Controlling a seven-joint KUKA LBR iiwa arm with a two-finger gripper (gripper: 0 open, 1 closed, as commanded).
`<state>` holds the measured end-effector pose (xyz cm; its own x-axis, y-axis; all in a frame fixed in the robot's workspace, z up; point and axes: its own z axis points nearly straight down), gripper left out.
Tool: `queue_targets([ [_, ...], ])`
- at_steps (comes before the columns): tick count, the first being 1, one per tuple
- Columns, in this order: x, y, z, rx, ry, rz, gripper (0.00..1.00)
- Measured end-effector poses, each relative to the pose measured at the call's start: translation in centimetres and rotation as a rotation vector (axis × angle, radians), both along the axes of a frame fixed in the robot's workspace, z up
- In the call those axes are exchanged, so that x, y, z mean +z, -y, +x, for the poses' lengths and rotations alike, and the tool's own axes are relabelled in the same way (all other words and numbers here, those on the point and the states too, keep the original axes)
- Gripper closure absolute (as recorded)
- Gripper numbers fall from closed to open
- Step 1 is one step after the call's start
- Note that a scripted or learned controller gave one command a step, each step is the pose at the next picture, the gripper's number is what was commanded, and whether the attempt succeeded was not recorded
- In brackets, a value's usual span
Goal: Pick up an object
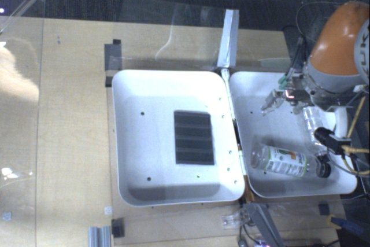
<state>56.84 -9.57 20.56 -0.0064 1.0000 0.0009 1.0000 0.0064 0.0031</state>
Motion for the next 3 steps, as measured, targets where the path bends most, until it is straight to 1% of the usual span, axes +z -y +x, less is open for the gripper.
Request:
queue_targets([
  [1,-11.6,4.3,-6.0,0.117,0.012,-0.005,0.00],
  [2,-11.6,2.4,-2.8,0.188,0.012,-0.003,0.00],
  [3,-11.7,-0.1,2.1,0.056,0.010,-0.001,0.00],
])
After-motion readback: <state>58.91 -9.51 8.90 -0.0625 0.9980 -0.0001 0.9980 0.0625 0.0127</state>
